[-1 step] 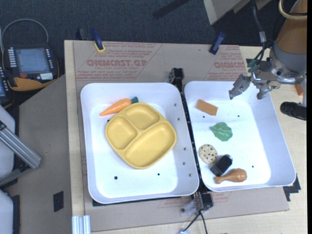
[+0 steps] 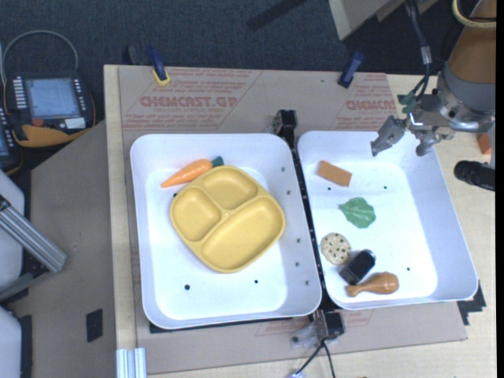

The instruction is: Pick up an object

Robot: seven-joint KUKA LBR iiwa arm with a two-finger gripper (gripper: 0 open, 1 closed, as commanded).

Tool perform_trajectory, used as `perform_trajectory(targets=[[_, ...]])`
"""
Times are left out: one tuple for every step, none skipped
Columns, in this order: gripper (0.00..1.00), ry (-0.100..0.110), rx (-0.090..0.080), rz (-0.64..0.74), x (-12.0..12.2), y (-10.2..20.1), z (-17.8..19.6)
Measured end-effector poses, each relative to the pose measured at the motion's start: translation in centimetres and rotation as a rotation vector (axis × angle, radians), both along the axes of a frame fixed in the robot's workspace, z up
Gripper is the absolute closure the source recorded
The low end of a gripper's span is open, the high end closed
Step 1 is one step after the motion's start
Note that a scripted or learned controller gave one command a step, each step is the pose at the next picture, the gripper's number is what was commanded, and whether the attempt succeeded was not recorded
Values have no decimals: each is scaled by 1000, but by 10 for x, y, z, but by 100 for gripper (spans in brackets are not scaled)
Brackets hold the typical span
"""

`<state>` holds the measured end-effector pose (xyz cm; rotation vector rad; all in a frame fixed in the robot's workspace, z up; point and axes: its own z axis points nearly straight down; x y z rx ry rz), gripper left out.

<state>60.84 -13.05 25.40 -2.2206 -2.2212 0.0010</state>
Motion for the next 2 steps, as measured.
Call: perform_trajectory(targets=[[0, 7, 1, -1, -3, -2, -64], [0, 1, 0, -1, -9, 7, -115]])
